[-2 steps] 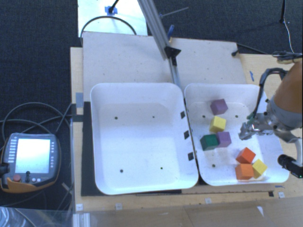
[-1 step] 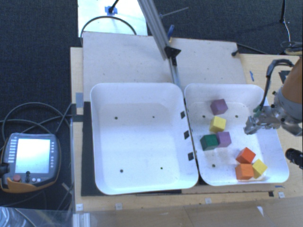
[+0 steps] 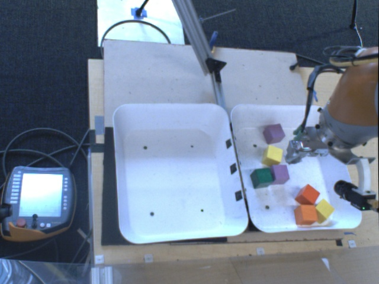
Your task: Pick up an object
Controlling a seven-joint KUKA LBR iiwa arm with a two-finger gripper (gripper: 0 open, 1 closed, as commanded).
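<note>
While the arm (image 3: pixel 355 99) reaches in from the right, its gripper (image 3: pixel 294 151) hangs over the right bin (image 3: pixel 249 120), just beside the yellow cube (image 3: pixel 273 155). Whether the hand is wide or narrow, I cannot tell. Near it lie a purple cube (image 3: pixel 273 133), a green cube (image 3: pixel 261 177), a smaller purple cube (image 3: pixel 280 173), two orange cubes (image 3: pixel 307 205) and another yellow block (image 3: pixel 324 210).

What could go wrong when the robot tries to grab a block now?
The hand sits right beside the upper yellow block, which is packed close to the green block and a purple block. It might nudge the neighbours or pinch two at once. It might also just push the yellow block sideways and come up with nothing.
</note>
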